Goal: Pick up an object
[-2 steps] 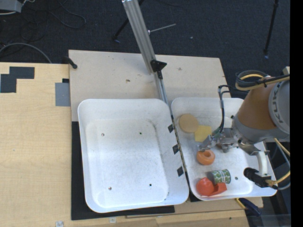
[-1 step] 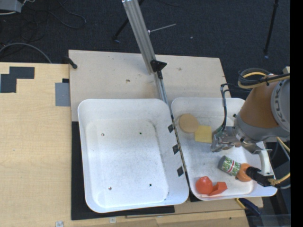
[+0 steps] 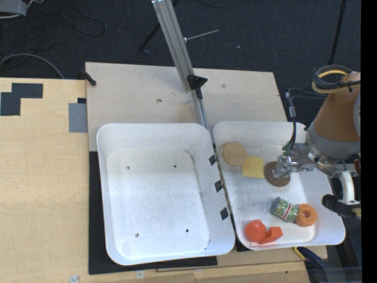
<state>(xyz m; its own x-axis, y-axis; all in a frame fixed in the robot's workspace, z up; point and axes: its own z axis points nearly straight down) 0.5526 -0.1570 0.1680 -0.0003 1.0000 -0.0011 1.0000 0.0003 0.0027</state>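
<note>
Where the claw (image 3: 281, 168) meets a brown disc (image 3: 277, 175) in the right bin (image 3: 330, 234), finger state perhaps hidden, cannot tell

Even, diffuse overhead light is falling across the pale wooden bench top (image 3: 47, 175), leaving only faint, soft shadows. The two shallow white plastic bins (image 3: 118, 140) are reflecting brightly, nearly washing out along their rims, while the dark carpeted floor (image 3: 247, 34) beyond is staying dim and losing detail. Overall sharpness is moderate; small items are appearing slightly soft and grainy, with no marked bending at the edges.
</note>
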